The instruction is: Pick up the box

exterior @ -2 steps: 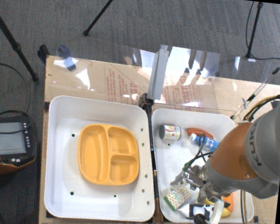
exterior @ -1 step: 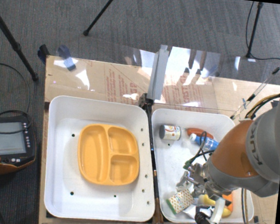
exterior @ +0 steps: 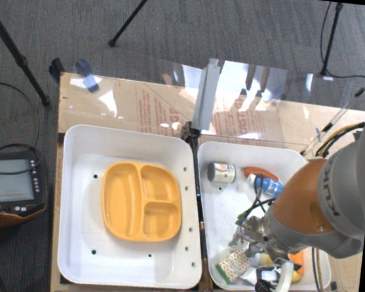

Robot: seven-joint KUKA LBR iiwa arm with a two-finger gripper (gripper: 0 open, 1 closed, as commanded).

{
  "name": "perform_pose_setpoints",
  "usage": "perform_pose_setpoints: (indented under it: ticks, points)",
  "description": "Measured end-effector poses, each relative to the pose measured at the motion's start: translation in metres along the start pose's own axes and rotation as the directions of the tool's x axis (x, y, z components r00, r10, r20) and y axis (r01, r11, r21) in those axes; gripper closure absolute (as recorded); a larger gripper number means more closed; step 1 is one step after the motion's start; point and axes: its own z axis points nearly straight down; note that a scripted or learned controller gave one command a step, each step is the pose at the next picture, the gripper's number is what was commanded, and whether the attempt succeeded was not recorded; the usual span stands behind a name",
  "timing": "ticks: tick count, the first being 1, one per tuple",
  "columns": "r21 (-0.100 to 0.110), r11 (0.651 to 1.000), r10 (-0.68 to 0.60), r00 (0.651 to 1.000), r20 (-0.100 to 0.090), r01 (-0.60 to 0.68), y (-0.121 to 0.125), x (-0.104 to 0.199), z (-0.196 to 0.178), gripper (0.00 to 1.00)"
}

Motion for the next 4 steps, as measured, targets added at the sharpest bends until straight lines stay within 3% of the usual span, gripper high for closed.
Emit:
perform_pose_setpoints:
  ticks: [1,2,3,4]
  points:
    - [0.001,0.960,-0.278,0.960,0.003,0.278,-0.013,0.041,-0.099,1.00]
    - [0.010,0.961,-0.278,0.961,0.002,0.278,-0.013,0.040,-0.105,1.00]
    - [0.010,0.961,-0.278,0.961,0.002,0.278,-0.013,0.040,-0.105,0.00]
    - [-0.001,0.981,-0.192,0.981,0.002,0.192,0.004,0.003,0.000,0.00]
